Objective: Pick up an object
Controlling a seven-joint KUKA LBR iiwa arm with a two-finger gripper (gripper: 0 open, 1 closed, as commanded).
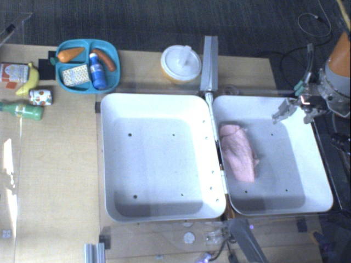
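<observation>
A pink, soft-looking lumpy object (238,152) lies in the right bin (307,196), close to its left wall. My gripper (295,113) hangs over the far right corner of that bin, well to the right of the pink object and apart from it. Its two fingers stand spread, open, with nothing between them. The arm's orange band (340,59) shows at the right edge above the wrist.
The left bin (159,158) sits beside the right one, a metal divider (208,64) running back between them. Behind are a white lidded bowl (181,63) and a blue divided tray (88,66) of toy food. A banana (30,80), can (40,97) and green bottle (22,110) lie far left.
</observation>
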